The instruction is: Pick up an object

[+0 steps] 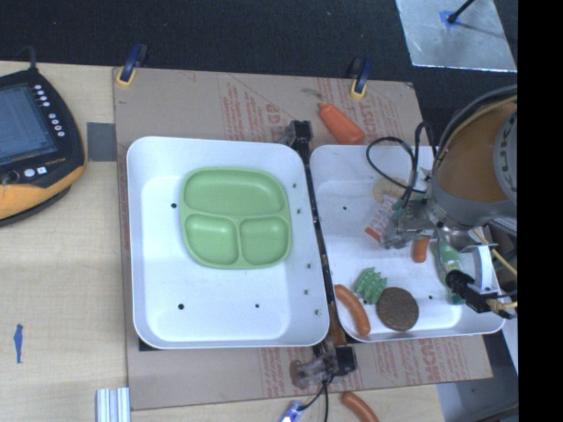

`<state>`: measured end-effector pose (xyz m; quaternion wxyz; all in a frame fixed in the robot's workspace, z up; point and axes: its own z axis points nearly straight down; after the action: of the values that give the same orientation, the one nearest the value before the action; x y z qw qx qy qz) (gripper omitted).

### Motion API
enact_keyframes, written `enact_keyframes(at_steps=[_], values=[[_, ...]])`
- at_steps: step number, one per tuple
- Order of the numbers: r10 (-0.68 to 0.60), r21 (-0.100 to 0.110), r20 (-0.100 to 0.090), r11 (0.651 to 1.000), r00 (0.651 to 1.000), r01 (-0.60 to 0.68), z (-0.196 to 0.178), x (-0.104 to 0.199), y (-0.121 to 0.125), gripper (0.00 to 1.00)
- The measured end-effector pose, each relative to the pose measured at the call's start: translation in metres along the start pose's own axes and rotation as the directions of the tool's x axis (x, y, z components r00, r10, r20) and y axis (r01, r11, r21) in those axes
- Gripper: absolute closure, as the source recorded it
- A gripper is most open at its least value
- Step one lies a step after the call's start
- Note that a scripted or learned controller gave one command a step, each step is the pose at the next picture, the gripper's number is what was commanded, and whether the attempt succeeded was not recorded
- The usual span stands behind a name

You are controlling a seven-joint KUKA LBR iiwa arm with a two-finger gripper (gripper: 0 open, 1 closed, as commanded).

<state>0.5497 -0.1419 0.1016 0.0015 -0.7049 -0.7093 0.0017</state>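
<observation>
My gripper [398,232] is down in the right bin [345,183], near its middle, at the end of the grey arm coming in from the right. A small red piece [374,233] lies just left of the gripper and a short orange piece [420,251] just right of it. Toward the bin's front lie a spiky green toy [370,284], a round brown disc [398,309] and a sausage [351,310] against the front left rim. A green object [449,258] sits at the right side, partly under the arm.
The left bin [158,306] holds a green divided plate [236,216]. An orange carrot [340,123] lies on the cardboard behind the right bin, and another sausage [359,404] in front of it. A teach pendant [35,148] rests at far left. Black cables [391,161] loop over the right bin.
</observation>
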Motion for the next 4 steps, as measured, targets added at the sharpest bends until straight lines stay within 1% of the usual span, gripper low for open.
enact_keyframes(at_steps=[1, 2, 3, 4], values=[[0.000, 0.000, 0.000, 1.000, 1.000, 0.000, 0.000, 0.000, 0.000, 0.00], [0.000, -0.001, 0.000, 1.000, 1.000, 0.000, 0.010, 0.031, 0.035, 0.00], [0.001, -0.001, -0.001, 1.000, 1.000, -0.001, 0.009, 0.017, 0.090, 0.00], [-0.004, 0.002, 0.000, 1.000, 1.000, 0.004, -0.001, 0.017, 0.090, 1.00]])
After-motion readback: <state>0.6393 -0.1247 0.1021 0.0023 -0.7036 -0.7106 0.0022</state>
